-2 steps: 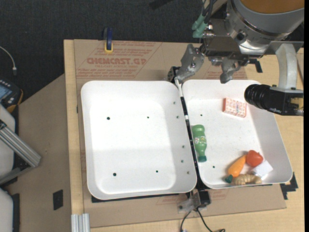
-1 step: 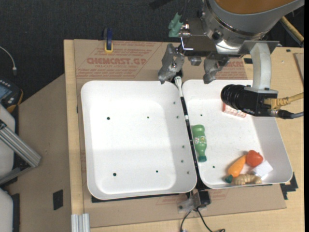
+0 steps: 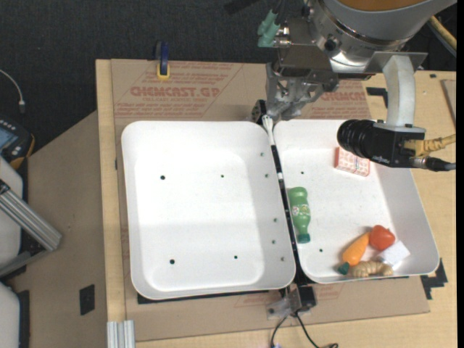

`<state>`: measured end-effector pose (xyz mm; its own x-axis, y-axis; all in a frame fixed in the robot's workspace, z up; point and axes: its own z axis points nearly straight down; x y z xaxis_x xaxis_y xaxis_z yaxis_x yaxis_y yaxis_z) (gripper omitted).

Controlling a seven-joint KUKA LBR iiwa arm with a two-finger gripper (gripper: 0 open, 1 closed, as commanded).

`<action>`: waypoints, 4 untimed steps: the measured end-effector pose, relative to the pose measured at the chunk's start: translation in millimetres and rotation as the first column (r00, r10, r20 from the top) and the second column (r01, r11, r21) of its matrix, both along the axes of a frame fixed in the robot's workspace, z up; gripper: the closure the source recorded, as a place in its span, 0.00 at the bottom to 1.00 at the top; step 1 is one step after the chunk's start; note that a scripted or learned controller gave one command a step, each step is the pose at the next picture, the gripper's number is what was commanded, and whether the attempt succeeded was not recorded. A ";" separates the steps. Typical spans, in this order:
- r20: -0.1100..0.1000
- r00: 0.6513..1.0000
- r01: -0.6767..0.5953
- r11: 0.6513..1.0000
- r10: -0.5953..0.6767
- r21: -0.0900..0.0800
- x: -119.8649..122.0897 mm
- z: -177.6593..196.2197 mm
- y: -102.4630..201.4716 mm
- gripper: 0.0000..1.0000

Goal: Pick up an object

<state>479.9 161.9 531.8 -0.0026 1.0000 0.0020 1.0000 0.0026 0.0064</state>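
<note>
Tool [image 3: 290, 101] position: above the far rim of the bins, at the seam where the two meet, under the grey wrist; whether it is spread or pressed together cannot be told from this angle, and nothing is visible between its tips. No object is lifted, so the step in hand is judged to be target selection and approach. Candidate objects all lie in the right bin [image 3: 322, 194]. A green bottle [image 3: 299, 213] lies on its side just beside the inner wall, near the seam. A pink-and-white box [image 3: 352, 162] sits toward the far right, partly behind the black camera unit [image 3: 377, 142] on the arm. An orange carrot [image 3: 355, 250], a red pepper [image 3: 382, 237], a tan root-shaped piece [image 3: 370, 269] and a white item [image 3: 396, 253] crowd the near right corner, touching one another. Recommended choice: the bottle, since it lies apart from the others; descend centred on its body, closing across its narrow width, and keep clear of the adjacent wall. Left bin [image 3: 196, 209] shows bare white floor with four dark dots. Both bins rest on a cardboard sheet [image 3: 181, 85] over the surface [image 3: 449, 216].
</note>
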 end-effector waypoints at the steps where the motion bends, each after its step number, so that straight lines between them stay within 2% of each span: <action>1: -0.010 1.000 0.000 1.000 0.000 -0.003 -1.2 -42.0 62.1 1.00; 2: -0.001 1.000 0.006 1.000 -0.006 0.000 -0.5 5.8 19.5 1.00; 3: -0.019 1.000 0.012 1.000 -0.012 -0.006 -1.5 -116.1 -63.6 1.00; 4: -0.011 1.000 0.004 1.000 -0.004 -0.003 -0.8 -131.3 -61.9 1.00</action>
